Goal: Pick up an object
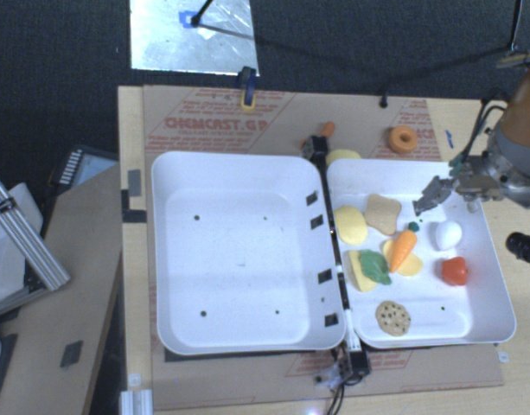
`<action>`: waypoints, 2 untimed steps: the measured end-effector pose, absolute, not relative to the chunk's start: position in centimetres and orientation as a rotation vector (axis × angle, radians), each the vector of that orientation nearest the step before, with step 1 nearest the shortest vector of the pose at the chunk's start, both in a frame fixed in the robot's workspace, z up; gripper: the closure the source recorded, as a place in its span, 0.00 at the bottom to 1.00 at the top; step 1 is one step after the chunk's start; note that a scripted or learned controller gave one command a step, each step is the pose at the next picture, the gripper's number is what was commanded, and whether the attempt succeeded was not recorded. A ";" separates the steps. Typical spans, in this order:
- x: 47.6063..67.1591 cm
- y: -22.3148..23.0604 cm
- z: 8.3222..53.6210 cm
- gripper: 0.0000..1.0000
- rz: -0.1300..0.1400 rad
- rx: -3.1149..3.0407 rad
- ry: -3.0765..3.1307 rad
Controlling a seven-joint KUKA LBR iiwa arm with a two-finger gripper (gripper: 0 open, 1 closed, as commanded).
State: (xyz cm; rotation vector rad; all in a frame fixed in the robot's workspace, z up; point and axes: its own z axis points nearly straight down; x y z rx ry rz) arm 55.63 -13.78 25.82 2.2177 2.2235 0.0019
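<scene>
Two shallow white plastic bins sit side by side on a worktop (273, 115) covered with printed cardboard. The left bin (239, 249) has smooth, rounded walls and a bare floor with a few small dark dots. The right bin (485, 318) holds a cluster of toy foods. A tan bread-shaped piece (383, 213) lies towards the far side, with a pale yellow rounded lump (351, 226) just left of it. An orange carrot (402, 249) lies tilted across a yellow slice (411, 264), touching a green leaf (375, 267) that rests on a yellow wedge (361, 271). A white egg (446, 233) sits to the right, with a glossy red tomato (455, 271) nearer. A round speckled cookie (392, 317) lies alone at the near side.

The grey arm enters from the right, cut off by the frame edge. Its dark tool (427, 199) hangs above the bin's far right part, near the bread and the egg; I cannot tell how it stands, and nothing is visibly gripped.

Beyond the bins, a ring doughnut (404, 139) rests on the cardboard, and another yellow piece (342, 156) is partly hidden behind the bin's rim.
</scene>
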 end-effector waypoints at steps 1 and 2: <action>54.6 -7.0 20.2 0.00 0.000 2.214 2.236; 52.7 1.5 25.4 0.00 0.011 2.205 2.235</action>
